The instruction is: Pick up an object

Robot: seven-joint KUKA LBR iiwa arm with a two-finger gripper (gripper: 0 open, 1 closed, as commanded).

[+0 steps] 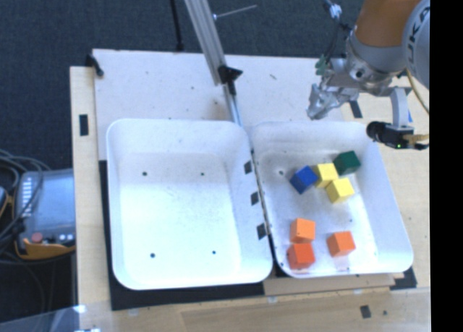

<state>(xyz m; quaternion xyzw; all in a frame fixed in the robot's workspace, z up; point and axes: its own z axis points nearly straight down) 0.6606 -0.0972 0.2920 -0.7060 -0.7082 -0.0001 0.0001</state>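
1. Seven small matte cubes in right bin [391,244]: blue [304,178], green [348,162], two yellow [333,181], three orange [303,230]. No long axis; faces skewed.
2. Gripper [319,108] above bin's far rim, holding nothing; jaw state unclear.
3. Left bin [116,200]: smooth white plastic.

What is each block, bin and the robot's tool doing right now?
Tool: above the right bin's far rim, holding nothing.
Blue block, green block, two yellow blocks: clustered in the right bin.
Three orange blocks: near its front.
Left bin: holds no blocks.
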